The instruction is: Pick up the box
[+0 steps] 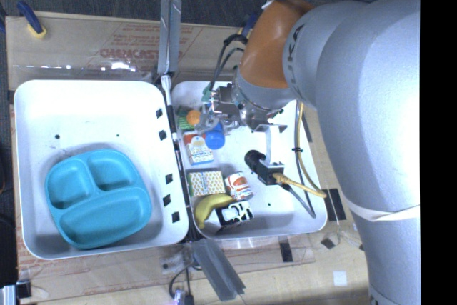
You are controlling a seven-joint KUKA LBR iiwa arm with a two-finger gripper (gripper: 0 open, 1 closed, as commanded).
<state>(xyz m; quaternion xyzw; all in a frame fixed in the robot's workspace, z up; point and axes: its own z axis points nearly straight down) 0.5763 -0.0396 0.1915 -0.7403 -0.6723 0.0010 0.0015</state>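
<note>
Worktop [64, 46] at frame centre: your pincer [214, 111] hangs over the right bin [307, 221], above the box [198, 148]; its state cannot be told.

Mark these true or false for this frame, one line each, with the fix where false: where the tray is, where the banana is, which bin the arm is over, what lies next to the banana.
1. The blue divided tray lies in the left bin. True.
2. The banana lies in the left bin beside the tray. False: it lies in the right bin, near that bin's front edge.
3. The arm reaches over the right bin. True.
4. The small patterned box lies right next to the banana. True.
5. The blue tray carries a can. False: the tray's compartments hold nothing; the small can is in the right bin.
</note>
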